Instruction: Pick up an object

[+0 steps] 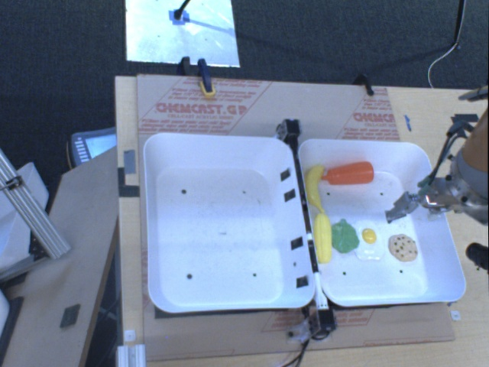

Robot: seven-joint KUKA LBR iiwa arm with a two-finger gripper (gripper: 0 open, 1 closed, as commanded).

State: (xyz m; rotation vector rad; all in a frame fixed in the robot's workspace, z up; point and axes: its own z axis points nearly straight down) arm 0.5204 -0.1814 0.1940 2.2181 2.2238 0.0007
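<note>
white plastic, two shallow bins side by side on the tabletop, joined along a black clipped seam. left bin bare of objects, showing a few small dark holes in its floor. right bin carrying all the toy food: an orange carrot lying flat near the far wall; a yellow banana along the seam side, just left of the carrot's blunt end; a second yellow piece, maybe corn, lower along the same seam side; a green broccoli-like lump touching that yellow piece on its right; a fried egg with its yellow yolk just right of the green lump; a round chocolate-chip cookie toward the near right corner. claw reaching in over the right wall of the right bin, grey, tip hanging above the bin floor between the carrot and the cookie, apart from both. nothing visible between the fingers; open or shut, cannot tell from this slant. orange band of the arm at the right edge of the scene. brown printed cardboard under the bins, held by a yellow clamp at the far edge. shiny metal sheet beyond the tabletop's far edge.
</note>
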